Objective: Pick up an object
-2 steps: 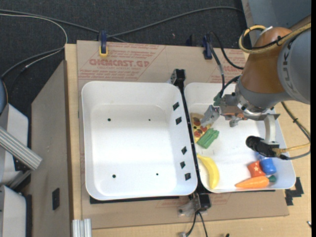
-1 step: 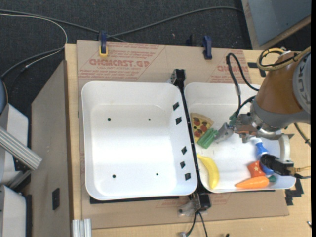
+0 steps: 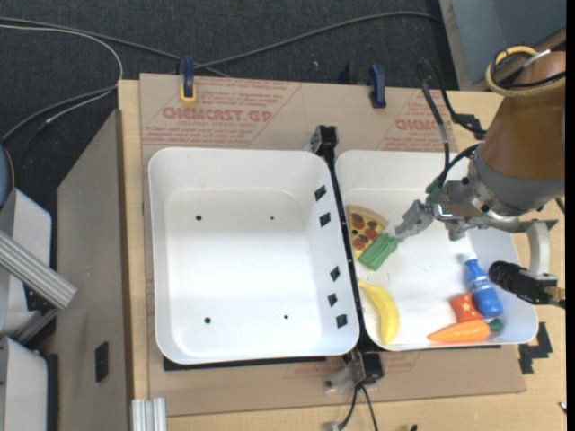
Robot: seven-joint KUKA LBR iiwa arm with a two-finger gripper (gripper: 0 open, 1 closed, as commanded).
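Note:
My gripper (image 3: 434, 225) hangs over the right bin (image 3: 409, 164), in its upper middle part, below the grey wrist with the orange band. Its fingers stand open with nothing between them. Left of it lie a pizza slice toy (image 3: 363, 224) and a green block (image 3: 378, 251), both close to the divider. A yellow banana (image 3: 384, 309) lies near the front wall. In the front right corner sit an orange carrot (image 3: 460, 332), a red item (image 3: 464, 307) and a blue bottle (image 3: 483, 291).
The left bin (image 3: 180, 330) sits beside the right one, with a black divider strip (image 3: 332, 232) between them. Both rest on a cardboard sheet (image 3: 225, 106) held by two clamps. Cables run along the back and down the right side.

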